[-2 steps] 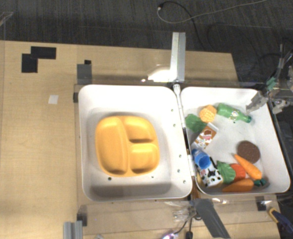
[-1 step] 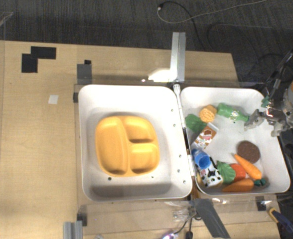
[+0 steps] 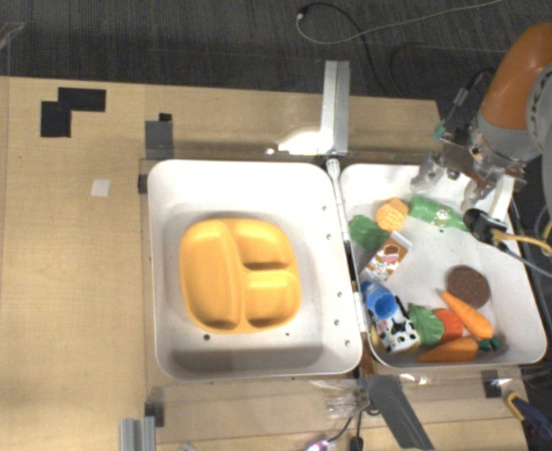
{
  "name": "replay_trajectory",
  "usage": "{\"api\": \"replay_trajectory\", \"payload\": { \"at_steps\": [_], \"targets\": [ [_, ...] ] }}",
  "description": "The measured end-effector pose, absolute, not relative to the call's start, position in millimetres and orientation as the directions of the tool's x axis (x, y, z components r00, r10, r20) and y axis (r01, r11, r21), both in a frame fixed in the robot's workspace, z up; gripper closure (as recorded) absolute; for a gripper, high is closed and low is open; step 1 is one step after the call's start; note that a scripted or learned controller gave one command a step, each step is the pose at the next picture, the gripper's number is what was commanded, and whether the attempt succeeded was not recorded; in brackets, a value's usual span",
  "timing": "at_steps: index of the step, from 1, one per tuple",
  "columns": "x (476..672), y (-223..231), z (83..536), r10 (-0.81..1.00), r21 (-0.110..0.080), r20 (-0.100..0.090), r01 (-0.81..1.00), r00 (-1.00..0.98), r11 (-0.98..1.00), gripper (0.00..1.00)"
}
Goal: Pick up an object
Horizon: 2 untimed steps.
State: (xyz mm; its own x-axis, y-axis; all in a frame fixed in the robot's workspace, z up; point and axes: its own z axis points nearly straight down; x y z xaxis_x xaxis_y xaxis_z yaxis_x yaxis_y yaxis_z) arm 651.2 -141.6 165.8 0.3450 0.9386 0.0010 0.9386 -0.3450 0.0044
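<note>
Here the hand (image 3: pixel 452 182) hovers just above the green toy (image 3: pixel 436 212).

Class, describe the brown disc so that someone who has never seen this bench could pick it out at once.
Find the two white bins; take the right bin, the cluttered one. Near its right side lies the brown disc, just above an orange carrot. It is the one dark, flat, round thing among brightly coloured toys.

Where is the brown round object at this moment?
The brown round object lies in the right bin, toward its right side, just above the orange carrot in the camera view.
</note>
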Motion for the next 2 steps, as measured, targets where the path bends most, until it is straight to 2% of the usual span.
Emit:
{"api": "replay_trajectory", "payload": {
  "at_steps": [1,2],
  "targets": [
    [667.4,-127,157,0.967,0.006,0.0,0.967,0.254,-0.254,0.0],
    [676.4,-100,114,0.971,0.029,0.0,0.97,0.24,-0.24,0.0]
  ]
}}
